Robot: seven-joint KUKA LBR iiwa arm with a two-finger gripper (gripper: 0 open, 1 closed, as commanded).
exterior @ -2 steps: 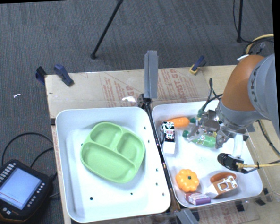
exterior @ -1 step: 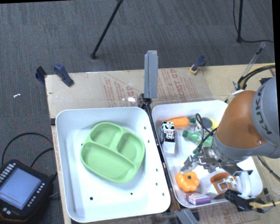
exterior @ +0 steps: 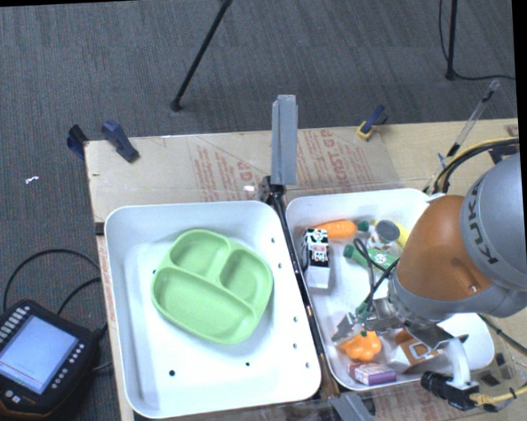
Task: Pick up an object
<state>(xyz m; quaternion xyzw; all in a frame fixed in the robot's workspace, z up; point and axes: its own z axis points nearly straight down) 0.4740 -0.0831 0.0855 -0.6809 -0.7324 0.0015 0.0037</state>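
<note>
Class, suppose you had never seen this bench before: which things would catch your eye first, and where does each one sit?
The pale green divided plate stands out first, lying alone in the left bin. Next comes the arm's big orange band, looming over the right bin, which is crowded with small things such as a carrot and a black-and-white cow-patterned carton. Below the band, the pincer is low among the clutter by an orange toy.

Even, diffuse light from overhead leaves the scene moderately bright. The white bins (exterior: 124, 258) look near overexposed, with soft shadows along their inner walls. The carpet in the upper frame is dimmer and grainy. Overall focus is slightly soft, with low resolution.
</note>
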